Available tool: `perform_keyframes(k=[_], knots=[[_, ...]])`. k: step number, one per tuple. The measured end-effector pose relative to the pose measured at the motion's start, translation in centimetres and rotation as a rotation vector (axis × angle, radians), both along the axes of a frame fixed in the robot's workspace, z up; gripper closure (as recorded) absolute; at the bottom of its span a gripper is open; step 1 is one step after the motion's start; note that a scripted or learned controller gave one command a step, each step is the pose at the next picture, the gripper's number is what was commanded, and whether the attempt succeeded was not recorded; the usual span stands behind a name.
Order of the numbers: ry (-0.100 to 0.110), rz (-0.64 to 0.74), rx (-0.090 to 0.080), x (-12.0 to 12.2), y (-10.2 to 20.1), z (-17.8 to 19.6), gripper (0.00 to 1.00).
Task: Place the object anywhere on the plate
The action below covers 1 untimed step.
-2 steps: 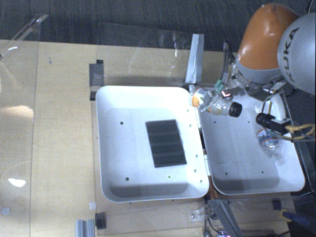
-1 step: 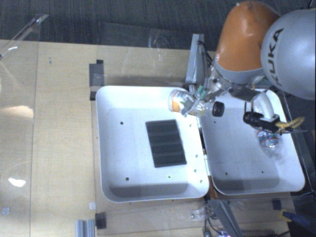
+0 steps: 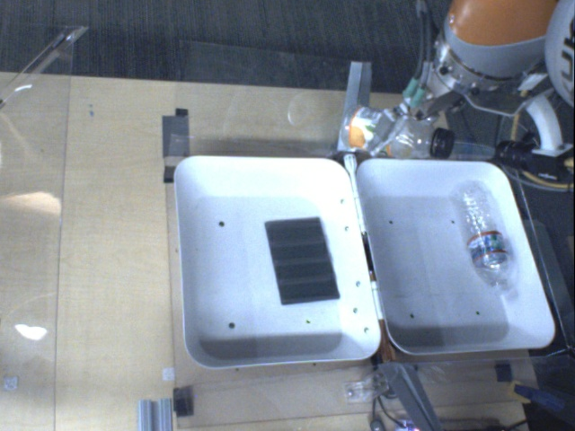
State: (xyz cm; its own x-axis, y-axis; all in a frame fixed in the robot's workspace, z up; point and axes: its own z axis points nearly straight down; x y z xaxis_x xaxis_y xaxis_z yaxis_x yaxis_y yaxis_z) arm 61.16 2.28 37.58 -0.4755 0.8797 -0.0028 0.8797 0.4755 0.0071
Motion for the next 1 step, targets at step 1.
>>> perform_keyframes(k=[1], knots=[[-0.005,0.007,0.000,0.11,0.19,1.09,1.00]])
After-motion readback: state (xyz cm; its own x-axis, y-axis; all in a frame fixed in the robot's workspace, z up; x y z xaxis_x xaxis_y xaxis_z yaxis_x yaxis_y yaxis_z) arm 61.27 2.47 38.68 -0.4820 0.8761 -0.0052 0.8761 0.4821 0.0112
